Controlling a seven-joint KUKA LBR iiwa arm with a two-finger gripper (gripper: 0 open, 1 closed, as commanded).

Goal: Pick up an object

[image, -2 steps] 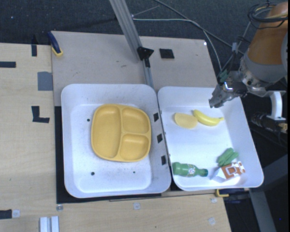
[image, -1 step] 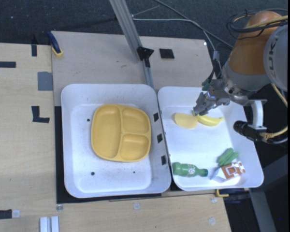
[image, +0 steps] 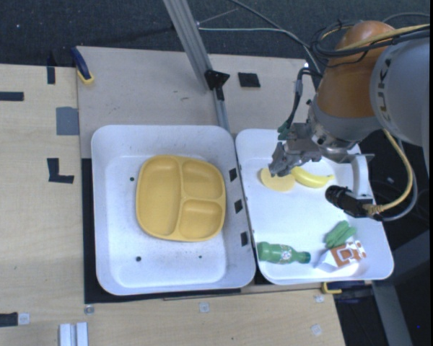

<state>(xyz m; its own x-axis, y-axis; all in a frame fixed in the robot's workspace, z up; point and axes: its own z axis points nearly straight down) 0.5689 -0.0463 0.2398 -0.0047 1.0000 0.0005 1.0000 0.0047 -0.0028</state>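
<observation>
step: you're at the approach, nothing lifted | gripper low over the pale yellow flat round piece beside the yellow plastic banana | grip state: honestly can't tell | next: you'd want a clean close, then straight up

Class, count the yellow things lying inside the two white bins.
3: a yellow divided plastic tray in the left bin; a pale yellow disc and a yellow banana in the right bin, under the gripper, which may hide more.
</observation>
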